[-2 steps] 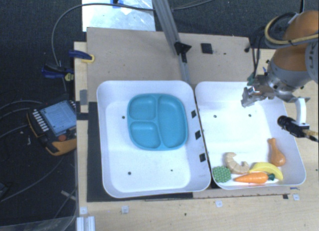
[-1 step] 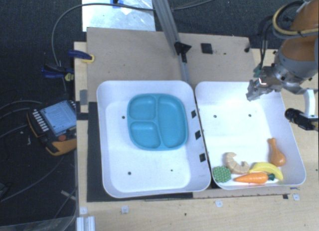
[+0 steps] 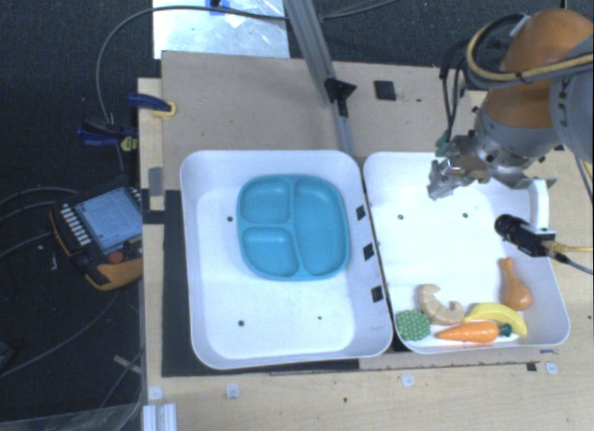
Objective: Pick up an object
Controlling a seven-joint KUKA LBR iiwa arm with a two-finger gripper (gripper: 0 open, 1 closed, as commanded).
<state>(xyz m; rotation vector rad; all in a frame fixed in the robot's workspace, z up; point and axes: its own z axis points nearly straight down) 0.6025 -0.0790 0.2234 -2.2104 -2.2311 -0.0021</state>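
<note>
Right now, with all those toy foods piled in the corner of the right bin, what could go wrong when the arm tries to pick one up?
1. The banana, carrot, broccoli and a tan piece lie crowded together, so the fingers may nudge neighbours or grab two.
2. They sit against the right bin's near wall, leaving little room to close around one.
3. The gripper hangs over the bin's far end, away from the pile, so a descent here would likely close on nothing.
</note>
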